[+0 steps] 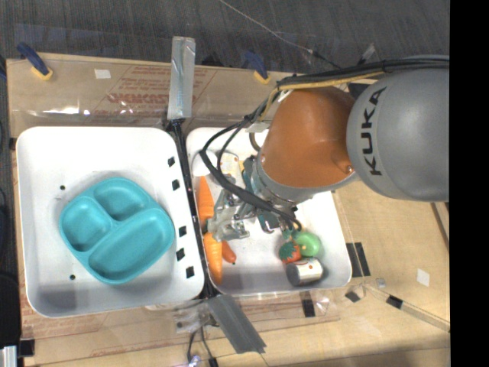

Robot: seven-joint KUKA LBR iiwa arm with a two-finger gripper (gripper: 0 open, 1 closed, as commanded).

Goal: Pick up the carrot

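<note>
A light wooden bench (397, 319) is carrying two shallow white plastic bins side by side, with dark ribbed flooring (92, 6) running beyond its far edge. A sheet of clear plastic film with faint red print (137, 86) is lying behind the bins; its writing is too washed out to read. Strips of grey tape (180, 79) and small black tape tabs are holding the bin edges.

The grey arm with its orange band (309, 140) is reaching over the right-hand white bin (336, 220), and the word "KUKA" in black letters (369, 132) is showing on its grey casing. The metal two-finger gripper (229, 222) is hanging low inside this bin, partly hidden under the wrist and black cables, so I cannot tell how far apart it is set or whether anything is in it.

The long orange carrot (208, 232) is lying just to the left of the gripper, along the bin's left wall, its lower end reaching toward the near corner. A small red piece (228, 255) is sitting just below the gripper. Further right of the gripper, a green and red round toy (302, 246) and a small grey cylinder (306, 271) are resting near the bin's near wall.

Well to the left of the gripper, the left-hand white bin (46, 159) is holding a turquoise divided plastic plate (114, 229).
</note>
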